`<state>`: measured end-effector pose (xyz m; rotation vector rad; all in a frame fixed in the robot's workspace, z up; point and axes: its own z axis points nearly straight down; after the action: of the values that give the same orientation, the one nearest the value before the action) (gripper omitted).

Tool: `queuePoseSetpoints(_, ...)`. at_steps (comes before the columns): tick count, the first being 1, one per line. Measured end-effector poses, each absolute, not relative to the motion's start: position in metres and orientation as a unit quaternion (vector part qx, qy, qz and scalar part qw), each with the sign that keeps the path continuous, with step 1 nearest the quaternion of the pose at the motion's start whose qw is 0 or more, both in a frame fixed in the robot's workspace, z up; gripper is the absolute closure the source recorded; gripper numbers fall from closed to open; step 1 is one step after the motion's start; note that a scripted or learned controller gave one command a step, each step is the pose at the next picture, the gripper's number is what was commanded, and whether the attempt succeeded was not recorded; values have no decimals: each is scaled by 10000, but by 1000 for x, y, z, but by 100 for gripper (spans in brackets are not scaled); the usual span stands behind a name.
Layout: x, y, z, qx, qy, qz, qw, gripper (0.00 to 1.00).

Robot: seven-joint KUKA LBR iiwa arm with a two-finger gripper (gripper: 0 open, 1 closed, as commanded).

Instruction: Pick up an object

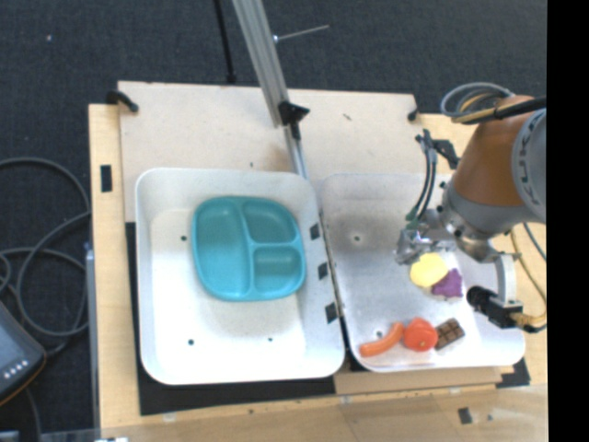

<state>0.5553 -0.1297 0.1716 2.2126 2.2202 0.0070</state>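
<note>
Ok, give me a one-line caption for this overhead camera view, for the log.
Gripper low in the right bin beside a yellow toy and purple toy; teal divided plate in the left bin.

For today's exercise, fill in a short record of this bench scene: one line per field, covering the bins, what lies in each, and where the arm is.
left bin: holds a teal divided plate, lying flat
right bin: holds a yellow object, a purple object, an orange carrot-like piece, an orange-red round object and a brown block
grouping: all small objects sit in the right bin's near right part
arm: reaches in from the right, over the right bin
gripper: just above the yellow object; grasp cannot be judged
</note>
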Motion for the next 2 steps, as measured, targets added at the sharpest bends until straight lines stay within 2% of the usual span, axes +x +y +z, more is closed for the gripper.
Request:
queuePoseSetpoints(1,557,-131,223,7059,7083,20,36,100)
queuePoseSetpoints(2,545,-85,220,7050,7092,6,3,100)
